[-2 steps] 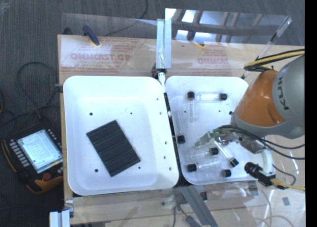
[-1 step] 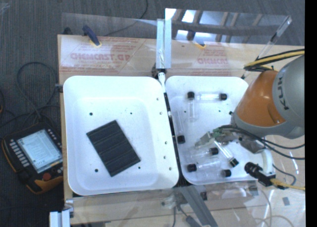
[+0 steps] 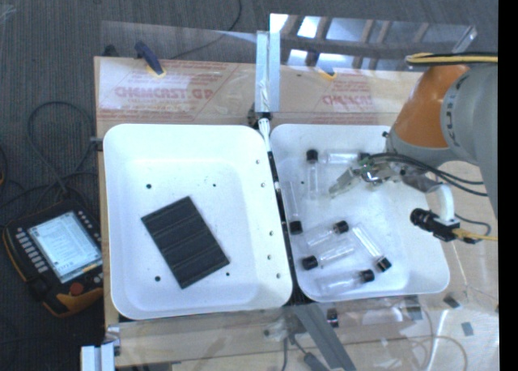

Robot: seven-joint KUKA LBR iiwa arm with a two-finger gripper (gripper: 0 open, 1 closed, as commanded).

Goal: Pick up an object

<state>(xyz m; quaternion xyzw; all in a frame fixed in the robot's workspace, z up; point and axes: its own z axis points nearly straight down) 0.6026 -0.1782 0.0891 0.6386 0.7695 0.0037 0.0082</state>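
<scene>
Tool [image 3: 344,185]: hovers low over right bin [image 3: 421,280], spread wide, holding nothing.
Vials [image 3: 336,254]: lie scattered flat in right bin, ready for picking.
Black pad [image 3: 184,241]: flat in left bin [image 3: 129,151].

A single fixed camera looks down at a slant from above the table [image 3: 194,90], far enough back to frame both white bins, left [image 3: 129,151] and right [image 3: 421,276], with the arm [image 3: 453,110] entering from the right.
</scene>
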